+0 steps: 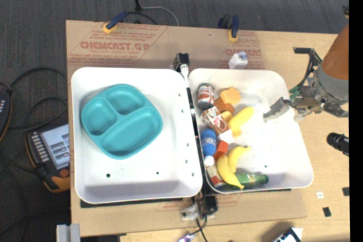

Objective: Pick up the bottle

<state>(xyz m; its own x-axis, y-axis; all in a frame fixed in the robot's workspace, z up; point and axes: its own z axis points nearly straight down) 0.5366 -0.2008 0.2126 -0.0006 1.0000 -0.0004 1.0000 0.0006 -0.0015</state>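
- Camera view: two white bins sit side by side on a bench covered with brown cardboard; the left bin (79, 178) holds a teal divided plate (121, 120) lying flat toward its left and far part.
- The right bin (295, 161) has its things crowded along its left wall, leaving the right part of its floor bare.
- The bottle (251, 180), green with a darker cap end pointing right, lies on its side at the near edge of the right bin, partly tucked under a yellow banana (228, 166).
- Far of the banana, in the same cluster, are a blue-capped small container (208, 139), a red-and-white carton (211, 117), a second yellow banana-like piece (241, 119), an orange block (229, 96) and a can (204, 94) at the far left corner.
- The gripper (279, 107) reaches in from the right, over the right bin's far-right part, well apart from the bottle.
- One grey finger (276, 107) juts leftward above the bare bin floor; nothing sits between the fingers, and I cannot tell whether the jaws are spread or pressed together.
- The arm's orange band (342, 56) shows at the right edge, above the grey wrist.
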